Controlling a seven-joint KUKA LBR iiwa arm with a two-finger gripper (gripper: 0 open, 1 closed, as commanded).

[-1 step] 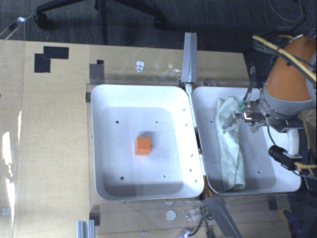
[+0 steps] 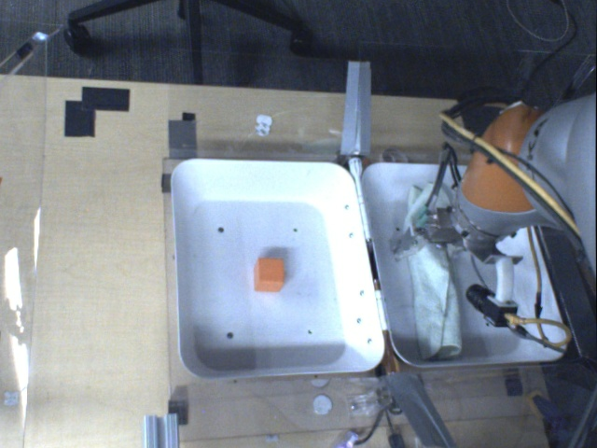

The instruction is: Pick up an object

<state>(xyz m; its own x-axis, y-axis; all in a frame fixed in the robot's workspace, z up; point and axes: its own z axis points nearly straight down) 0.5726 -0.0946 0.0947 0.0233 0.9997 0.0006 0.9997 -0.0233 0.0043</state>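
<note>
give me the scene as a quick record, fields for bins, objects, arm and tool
bins: two shallow white bins side by side, left bin and right bin
left bin contents: one orange cube, lying near the middle of the floor
right bin contents: a pale crumpled cloth stretched along the bin's length
arm: grey arm with orange band, reaching in from the right over the right bin
tool: over the right bin at the cloth's upper end; whether it grips anything cannot be told
cube: apart from the arm, untouched
</note>
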